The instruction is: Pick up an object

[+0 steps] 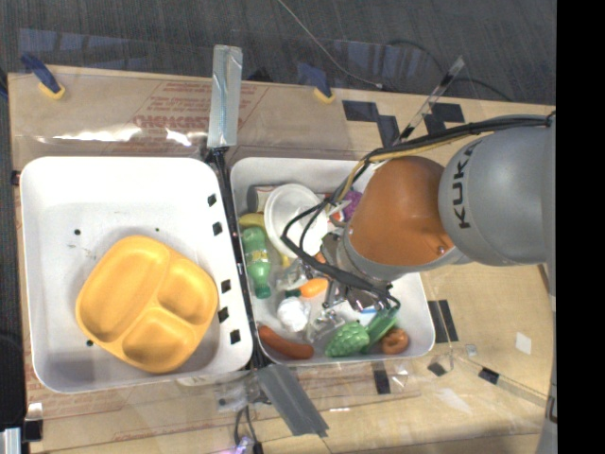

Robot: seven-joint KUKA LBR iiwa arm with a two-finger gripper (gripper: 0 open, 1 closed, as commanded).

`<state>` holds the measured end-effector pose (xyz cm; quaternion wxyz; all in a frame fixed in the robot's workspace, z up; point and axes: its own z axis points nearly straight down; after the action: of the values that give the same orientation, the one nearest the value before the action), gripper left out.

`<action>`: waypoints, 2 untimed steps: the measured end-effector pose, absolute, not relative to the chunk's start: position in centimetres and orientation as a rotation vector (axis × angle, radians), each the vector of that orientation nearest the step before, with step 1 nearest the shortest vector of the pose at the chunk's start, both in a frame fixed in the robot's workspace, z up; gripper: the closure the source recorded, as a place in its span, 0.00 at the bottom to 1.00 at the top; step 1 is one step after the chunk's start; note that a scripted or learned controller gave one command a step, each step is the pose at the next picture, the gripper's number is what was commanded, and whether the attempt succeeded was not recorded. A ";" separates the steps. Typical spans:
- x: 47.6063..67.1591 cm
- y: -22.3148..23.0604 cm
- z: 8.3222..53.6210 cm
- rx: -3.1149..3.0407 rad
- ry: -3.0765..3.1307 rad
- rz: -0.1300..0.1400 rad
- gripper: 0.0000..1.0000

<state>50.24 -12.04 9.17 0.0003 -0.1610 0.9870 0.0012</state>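
Even, bright overhead light, no hard shadows. Soft shadow under yellow tray (146, 301) in left bin (47, 206). Glare on clear tape (104, 126) across cardboard and a sheen on orange band (397, 211). Slightly soft overall, clutter in right bin (421, 324) hard to resolve. Dark, dim floor along top.

The yellow divided plate (146, 302) looks like smooth matt plastic. Both white bins (47, 216) seem plastic with a light sheen. The bench (142, 112) looks like brown cardboard under shiny clear film. The orange band (397, 211) of the arm (506, 192) is glossy.
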 end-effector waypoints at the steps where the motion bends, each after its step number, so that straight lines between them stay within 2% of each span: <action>1: 50.3 -12.1 10.2 -0.512 3.099 0.000 1.00; 2: 53.7 -5.5 22.4 -0.519 3.087 -0.003 1.00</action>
<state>53.71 -5.53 22.40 0.0055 -0.1658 0.9861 -0.0011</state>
